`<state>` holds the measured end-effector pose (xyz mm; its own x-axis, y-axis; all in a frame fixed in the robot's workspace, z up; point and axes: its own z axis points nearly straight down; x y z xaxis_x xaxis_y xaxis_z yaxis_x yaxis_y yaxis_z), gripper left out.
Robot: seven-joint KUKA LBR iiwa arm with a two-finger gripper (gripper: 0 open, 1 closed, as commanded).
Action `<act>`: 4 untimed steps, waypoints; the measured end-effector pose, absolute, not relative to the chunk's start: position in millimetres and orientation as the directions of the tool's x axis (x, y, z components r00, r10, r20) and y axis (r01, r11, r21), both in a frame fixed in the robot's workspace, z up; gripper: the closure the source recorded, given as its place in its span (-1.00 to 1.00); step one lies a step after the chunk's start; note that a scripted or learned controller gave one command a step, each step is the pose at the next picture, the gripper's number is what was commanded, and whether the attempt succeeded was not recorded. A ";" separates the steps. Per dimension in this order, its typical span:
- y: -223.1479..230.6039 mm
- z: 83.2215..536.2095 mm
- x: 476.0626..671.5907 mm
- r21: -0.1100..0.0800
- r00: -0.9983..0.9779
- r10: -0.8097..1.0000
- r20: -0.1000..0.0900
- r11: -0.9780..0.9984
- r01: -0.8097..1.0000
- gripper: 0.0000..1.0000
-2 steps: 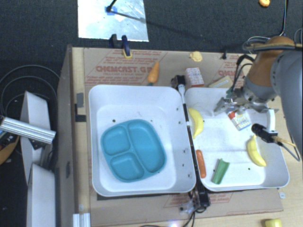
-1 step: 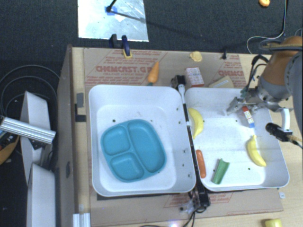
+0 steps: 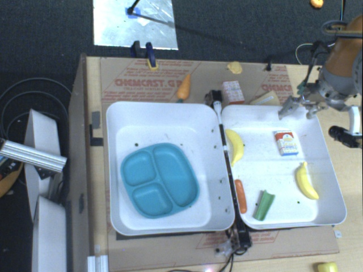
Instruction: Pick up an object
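Observation:
The right bin (image 3: 266,166) holds two yellow bananas, one (image 3: 234,145) by its left wall and one (image 3: 307,181) near its right wall. A small red, white and blue box (image 3: 286,143) lies between them toward the back. At the front lie a red sausage-shaped piece (image 3: 241,195) and a green piece (image 3: 263,204). My gripper (image 3: 296,111) hangs over the bin's back right corner, open, with nothing between its fingers. It is above and behind the small box.
The left bin (image 3: 142,123) holds a blue divided plate (image 3: 160,179). On the cardboard behind the bins lie a carrot (image 3: 184,87), a small pink box (image 3: 232,91) and a yellow bit (image 3: 235,68). Blue clamps (image 3: 144,51) stand at the back edge.

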<state>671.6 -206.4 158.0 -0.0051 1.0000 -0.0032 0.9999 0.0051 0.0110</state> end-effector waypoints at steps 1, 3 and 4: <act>-206.0 80.2 637.4 -0.005 -0.001 1.000 0.001 0.001 1.000 -1.00; -153.9 198.9 593.2 0.008 -0.007 1.000 0.000 0.007 1.000 1.00; -26.4 230.8 564.9 0.004 -0.014 1.000 0.001 0.014 1.000 1.00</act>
